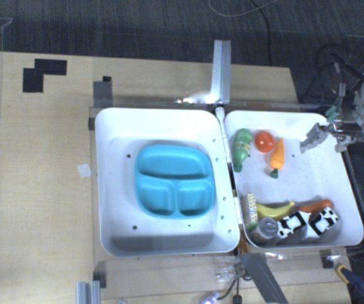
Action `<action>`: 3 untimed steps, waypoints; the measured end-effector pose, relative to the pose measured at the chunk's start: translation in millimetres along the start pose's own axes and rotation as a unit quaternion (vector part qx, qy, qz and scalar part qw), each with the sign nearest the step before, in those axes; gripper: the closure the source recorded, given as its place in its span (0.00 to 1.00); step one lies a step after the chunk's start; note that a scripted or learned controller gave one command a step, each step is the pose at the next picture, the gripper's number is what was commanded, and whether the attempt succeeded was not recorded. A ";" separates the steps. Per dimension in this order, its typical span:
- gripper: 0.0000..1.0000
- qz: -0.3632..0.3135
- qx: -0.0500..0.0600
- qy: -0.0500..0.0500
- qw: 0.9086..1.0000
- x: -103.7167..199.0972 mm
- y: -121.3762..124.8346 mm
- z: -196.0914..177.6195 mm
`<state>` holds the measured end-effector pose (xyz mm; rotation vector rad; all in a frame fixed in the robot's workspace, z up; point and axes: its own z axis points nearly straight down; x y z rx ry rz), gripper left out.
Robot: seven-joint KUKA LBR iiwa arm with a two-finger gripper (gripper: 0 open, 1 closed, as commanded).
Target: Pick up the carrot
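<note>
The carrot (277, 154) is orange with a small green tip and lies in the upper middle of the right bin (352, 198), pointing toward the near side. It rests just right of a red tomato (264, 140). My gripper (325, 142) hangs over the bin's upper right part, to the right of the carrot and apart from it. Its two grey fingers (309, 139) stand spread and open, with nothing between them.
A green vegetable (240, 145) lies left of the tomato. Along the right bin's near wall sit a banana (274, 209), a red-orange piece (315, 205), black-and-white toys (308, 221), a grey can (267, 228) and a corn cob (251, 204). The left bin (115, 170) holds a blue divided tray (172, 179).
</note>
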<state>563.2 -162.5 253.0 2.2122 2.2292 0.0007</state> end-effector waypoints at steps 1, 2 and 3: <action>0.00 -0.016 -0.002 0.000 1.000 27.2 40.8 158.1; 1.00 -0.017 -0.004 0.000 1.000 28.1 42.7 147.9; 1.00 -0.046 -0.002 0.000 0.999 28.7 48.9 68.7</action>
